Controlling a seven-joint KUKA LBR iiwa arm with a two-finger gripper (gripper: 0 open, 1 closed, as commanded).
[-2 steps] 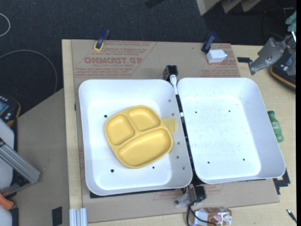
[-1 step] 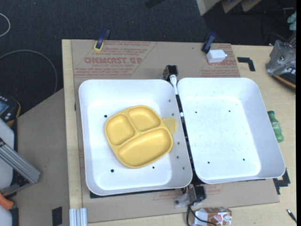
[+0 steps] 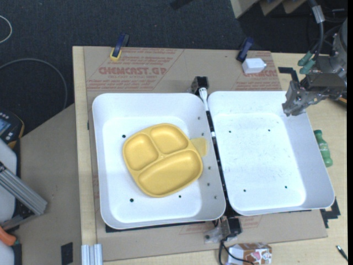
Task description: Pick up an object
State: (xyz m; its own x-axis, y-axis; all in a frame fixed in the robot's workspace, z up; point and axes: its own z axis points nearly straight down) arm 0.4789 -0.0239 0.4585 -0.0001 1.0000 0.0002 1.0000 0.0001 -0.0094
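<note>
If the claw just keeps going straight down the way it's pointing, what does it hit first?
Most likely the upper right corner of the shallow white right-hand bin, at its rim or the bare floor just inside it. The claw hangs over that corner, though depth is hard to judge from this slanted view.

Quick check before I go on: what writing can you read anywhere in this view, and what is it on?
"CHEMCAST GP": red print on the brown board under the bins, left of centre.
The same red print on the board's right part: too partly hidden to read in full.
Packet at the bottom edge: print too small to read.
</note>
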